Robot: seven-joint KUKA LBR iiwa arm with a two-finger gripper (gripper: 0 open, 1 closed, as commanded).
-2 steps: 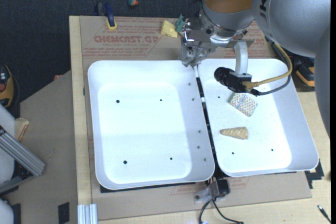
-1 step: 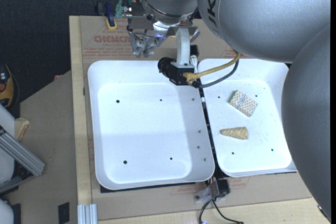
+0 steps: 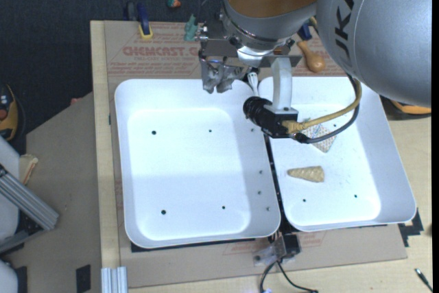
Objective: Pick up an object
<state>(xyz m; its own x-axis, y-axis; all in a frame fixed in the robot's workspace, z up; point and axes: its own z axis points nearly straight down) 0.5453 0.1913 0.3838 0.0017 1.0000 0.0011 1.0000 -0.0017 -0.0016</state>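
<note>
A dark carpeted floor surrounds the table [image 3: 110,243], where a cardboard sheet [image 3: 158,44] carries two shallow white bins side by side. The gripper [image 3: 219,82] hangs over the far edge of the left bin [image 3: 130,147], near the rim it shares with the right bin [image 3: 391,175]; I cannot tell whether the jaws stand apart or together, since the wrist hides much of them, and nothing shows between them. The nearest candidates lie in the right bin: a small tan cone-shaped piece [image 3: 306,174] lying flat toward that bin's middle, and a paler patterned wedge [image 3: 324,141] just beyond it, partly covered by a black cable fitting [image 3: 264,116]. The risk, as I judge it, is a descent where the gripper now hangs, closing on bare plastic. The cone also looks low and tapered, so it may slip out, and the looping cable [image 3: 343,113] could drag across the wedge.
</note>
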